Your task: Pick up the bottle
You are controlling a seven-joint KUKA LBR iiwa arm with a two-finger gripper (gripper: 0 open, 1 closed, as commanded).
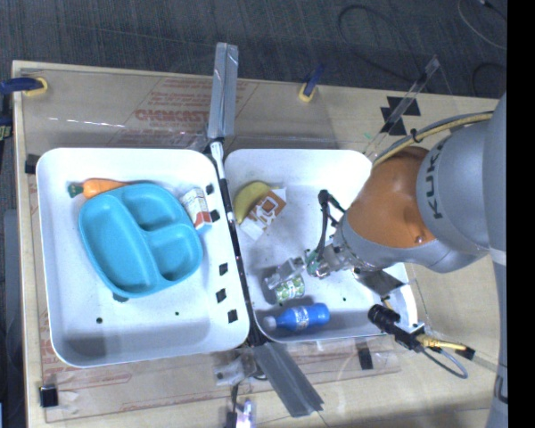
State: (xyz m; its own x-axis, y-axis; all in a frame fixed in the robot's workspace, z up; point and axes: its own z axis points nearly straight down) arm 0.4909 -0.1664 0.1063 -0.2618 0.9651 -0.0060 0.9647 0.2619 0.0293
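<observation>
A blue plastic bottle with a white cap lies on its side near the front wall of the right bin. My gripper hangs low over the middle of that bin, a short way behind the bottle and slightly to its right. It is close to a crumpled clear and green wrapper. The grey arm with its orange band reaches in from the right and covers the bin's right side.
In the right bin's far left part lie a yellow banana and a small brown and white carton. The left bin holds a blue divided tray, an orange carrot and a small white and red can.
</observation>
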